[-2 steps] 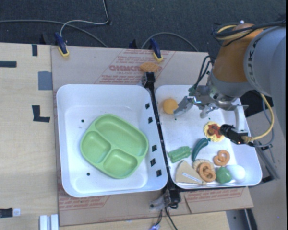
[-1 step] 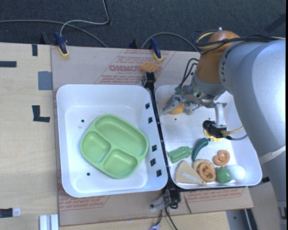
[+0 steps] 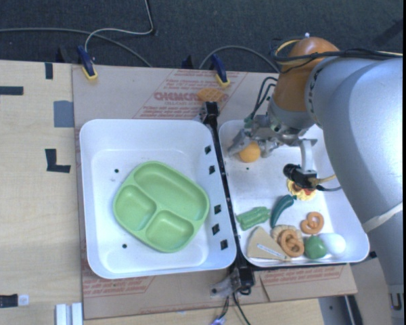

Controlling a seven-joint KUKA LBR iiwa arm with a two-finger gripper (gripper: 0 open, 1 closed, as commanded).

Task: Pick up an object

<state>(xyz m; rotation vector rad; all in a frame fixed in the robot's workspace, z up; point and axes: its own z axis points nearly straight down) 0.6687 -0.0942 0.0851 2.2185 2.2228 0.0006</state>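
Down at the near edge of the right bin (image 3: 292, 266) the toys crowd together: a tan wedge (image 3: 262, 244), pretzels (image 3: 291, 241), a green ball (image 3: 315, 248), a white egg (image 3: 335, 242), with a green pod (image 3: 252, 216) and a dark pepper (image 3: 281, 209) just behind. Mid-bin lies open white floor, and the left bin (image 3: 95, 181) carries a green divided plate (image 3: 161, 206) with bare margin around it. At the far end the hand (image 3: 257, 143) hangs low, fingers clamped on a small orange fruit (image 3: 250, 154) near the divider.

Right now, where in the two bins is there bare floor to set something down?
Left bin: bare strip around the green tray, widest along its far wall. Right bin: a bare patch between the orange ball and green pod. Its near end is crowded with toys.
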